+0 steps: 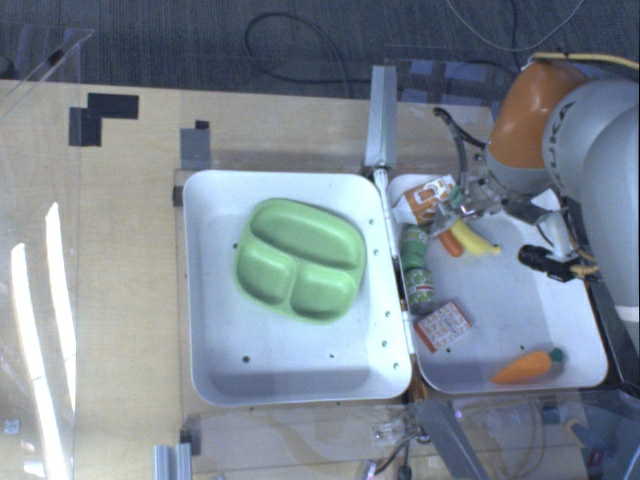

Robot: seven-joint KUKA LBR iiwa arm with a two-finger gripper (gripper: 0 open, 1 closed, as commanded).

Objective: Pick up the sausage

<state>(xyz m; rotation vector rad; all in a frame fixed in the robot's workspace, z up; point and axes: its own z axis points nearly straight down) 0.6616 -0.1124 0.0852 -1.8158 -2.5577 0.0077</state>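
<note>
Robotics lab: wooden bench [110,268] carrying two white bins [215,368], loose cables [300,33] on grey carpet behind the bench, arm [585,118] over the right bin.

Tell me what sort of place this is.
Probably a robotics lab bench: a KUKA arm reaches over two white bins, toy food such as a carrot lies inside, and cables trail behind.

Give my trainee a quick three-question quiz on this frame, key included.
1. True or false: the green plate lies in the left bin.
2. The carrot lies in the right bin's: A) near corner B) far corner C) middle
3. Which is closest to the gripper: sausage, can or carrot?

Key: 1 true; 2 A; 3 sausage.
</note>
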